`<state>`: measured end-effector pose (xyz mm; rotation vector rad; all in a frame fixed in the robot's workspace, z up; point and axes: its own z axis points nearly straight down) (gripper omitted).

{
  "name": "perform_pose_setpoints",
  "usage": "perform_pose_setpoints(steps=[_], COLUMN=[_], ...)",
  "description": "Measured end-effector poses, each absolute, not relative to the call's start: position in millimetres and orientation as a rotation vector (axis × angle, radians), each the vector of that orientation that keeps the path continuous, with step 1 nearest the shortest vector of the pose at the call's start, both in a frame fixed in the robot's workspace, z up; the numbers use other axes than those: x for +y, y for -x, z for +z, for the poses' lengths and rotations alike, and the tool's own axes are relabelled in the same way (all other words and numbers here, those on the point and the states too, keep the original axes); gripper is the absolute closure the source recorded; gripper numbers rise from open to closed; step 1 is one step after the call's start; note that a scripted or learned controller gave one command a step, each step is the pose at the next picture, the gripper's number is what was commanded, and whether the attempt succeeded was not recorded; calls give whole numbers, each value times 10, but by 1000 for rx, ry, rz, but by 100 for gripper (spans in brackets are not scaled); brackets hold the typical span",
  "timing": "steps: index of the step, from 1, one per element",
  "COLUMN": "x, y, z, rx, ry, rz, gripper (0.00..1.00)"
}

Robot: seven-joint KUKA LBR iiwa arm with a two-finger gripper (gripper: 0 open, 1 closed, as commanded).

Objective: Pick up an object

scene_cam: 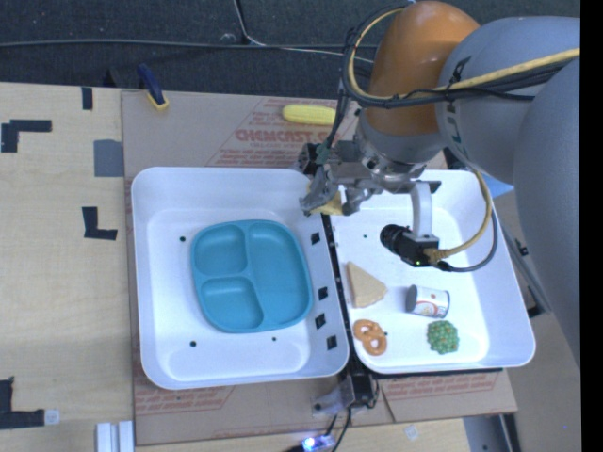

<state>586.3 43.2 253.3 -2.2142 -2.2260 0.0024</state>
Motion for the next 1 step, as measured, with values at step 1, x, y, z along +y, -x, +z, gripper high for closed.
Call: perform_pose_setpoints(steps=[1], x=[925], y=[-5641], z=[2337], rx=[-2225], ry=[2213], rz=[5], gripper=[100])
